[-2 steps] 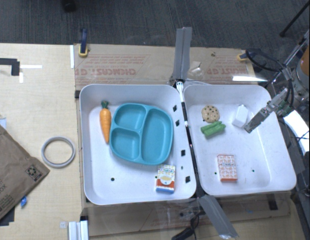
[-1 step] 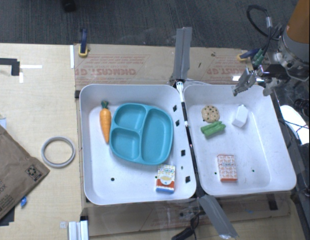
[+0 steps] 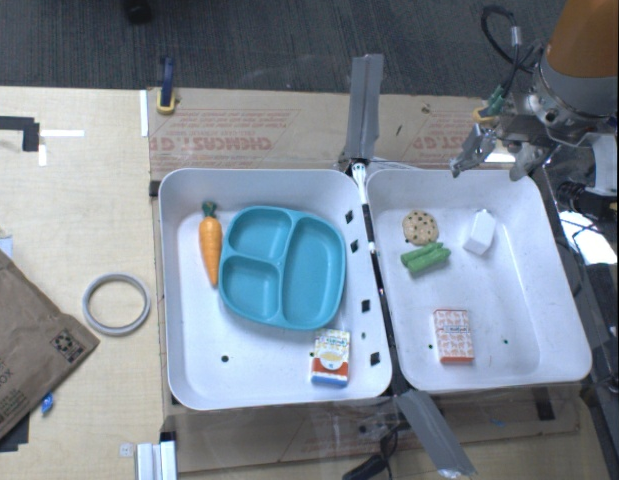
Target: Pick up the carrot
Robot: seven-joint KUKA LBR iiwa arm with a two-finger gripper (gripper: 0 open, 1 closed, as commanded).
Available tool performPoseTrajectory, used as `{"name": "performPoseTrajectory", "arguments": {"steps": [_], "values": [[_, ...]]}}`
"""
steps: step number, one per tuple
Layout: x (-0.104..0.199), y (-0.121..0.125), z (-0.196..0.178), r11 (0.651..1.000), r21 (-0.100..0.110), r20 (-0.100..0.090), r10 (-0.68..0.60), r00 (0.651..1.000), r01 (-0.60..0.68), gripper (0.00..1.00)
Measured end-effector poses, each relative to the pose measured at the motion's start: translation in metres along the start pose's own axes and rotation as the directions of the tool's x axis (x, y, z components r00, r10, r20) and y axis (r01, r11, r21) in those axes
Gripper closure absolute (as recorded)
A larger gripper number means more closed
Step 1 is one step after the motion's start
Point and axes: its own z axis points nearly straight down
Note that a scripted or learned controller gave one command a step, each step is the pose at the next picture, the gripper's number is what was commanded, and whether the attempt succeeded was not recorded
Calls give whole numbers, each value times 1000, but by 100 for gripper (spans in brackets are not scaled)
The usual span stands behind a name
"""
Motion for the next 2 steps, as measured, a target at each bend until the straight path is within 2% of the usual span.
{"name": "performPoseTrajectory", "arguments": {"steps": [1, 2], "values": [[-44, 14, 76, 991, 2, -1, 133, 991, -133, 0], [36, 32, -51, 727, -5, 2, -686, 727, 686, 0]]}}
